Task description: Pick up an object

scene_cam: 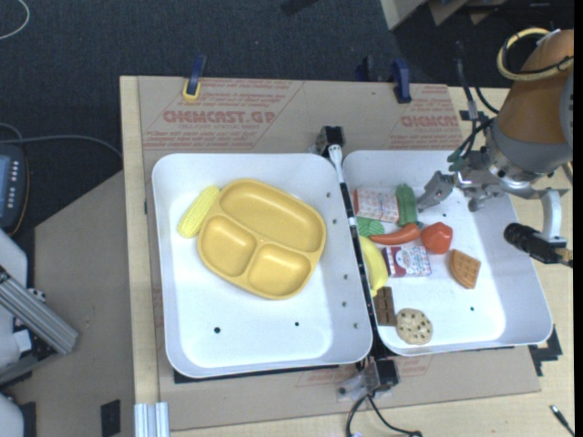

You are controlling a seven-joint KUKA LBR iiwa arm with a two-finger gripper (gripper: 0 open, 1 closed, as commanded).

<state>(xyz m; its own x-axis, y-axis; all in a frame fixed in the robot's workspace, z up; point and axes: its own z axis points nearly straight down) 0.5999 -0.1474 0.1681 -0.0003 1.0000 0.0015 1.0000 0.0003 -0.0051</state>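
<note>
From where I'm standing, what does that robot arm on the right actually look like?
The arm is rounded, grey metal with a broad orange band above the wrist and a yellow cable looped beside its top. Thin dark cables run down its side. Its end effector is silvery grey, built of small angular metal parts.

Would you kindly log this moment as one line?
gripper: above right bin | holding: nothing seen | corn: left bin, beside yellow tray

Single fixed camera, mounted above the bench (273, 107), looking down at a slant. Both bins in frame: left bin (182, 317), right bin (510, 308). Moderate distance; arm (533, 107) enters from frame right.
</note>
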